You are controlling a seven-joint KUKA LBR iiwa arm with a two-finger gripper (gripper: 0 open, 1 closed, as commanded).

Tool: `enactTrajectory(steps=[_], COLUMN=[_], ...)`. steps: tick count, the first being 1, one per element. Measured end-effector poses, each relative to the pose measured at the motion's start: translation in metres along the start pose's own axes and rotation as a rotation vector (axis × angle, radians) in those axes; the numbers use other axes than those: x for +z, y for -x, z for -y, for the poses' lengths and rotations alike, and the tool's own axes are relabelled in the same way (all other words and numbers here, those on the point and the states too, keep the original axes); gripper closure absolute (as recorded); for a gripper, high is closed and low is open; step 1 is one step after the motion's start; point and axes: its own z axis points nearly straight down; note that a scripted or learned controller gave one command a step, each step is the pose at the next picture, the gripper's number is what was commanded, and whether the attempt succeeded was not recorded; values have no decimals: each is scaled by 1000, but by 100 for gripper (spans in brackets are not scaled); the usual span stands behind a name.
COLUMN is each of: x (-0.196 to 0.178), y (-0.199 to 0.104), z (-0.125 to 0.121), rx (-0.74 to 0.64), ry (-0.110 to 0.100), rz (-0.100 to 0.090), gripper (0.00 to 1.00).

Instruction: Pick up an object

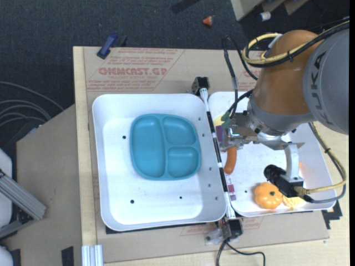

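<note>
Gripper (234, 133) hangs low over the left side of the right bin (252, 168), close to the wall it shares with the left bin (111, 165). Whether it is released or clenched cannot be told from this angle, as the wrist covers it from above, and nothing can be seen held in it. Small purple and green bits show at its left edge, too blurred to name.

Just below the gripper, a carrot (231, 160) lies in the right bin, lengthwise along that shared wall; whether the two touch cannot be told. Further toward the near right corner of the same bin sits a pumpkin (266, 196), with a yellow piece (292, 202) just beside it on the right.

The arm (283, 76), its orange band uppermost, reaches in from the right over the far half of the right bin.

In the left bin a blue plate (165, 147) with three compartments lies flat near the middle.

Both bins rest on the bench (138, 65), whose brown top carries red lettering. A small blue thing (108, 46) lies at its far left edge.
</note>
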Motion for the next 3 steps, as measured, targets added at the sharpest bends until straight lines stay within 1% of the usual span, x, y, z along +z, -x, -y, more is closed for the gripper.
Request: enactTrajectory(steps=[1, 2, 3], x=[-22, -18, -7], y=[11, 72, 24], z=[25, 25, 25], rx=[1, 2, 0], ry=[-2, -2, -3], rz=[0, 0, -1], gripper=[100, 100, 100])
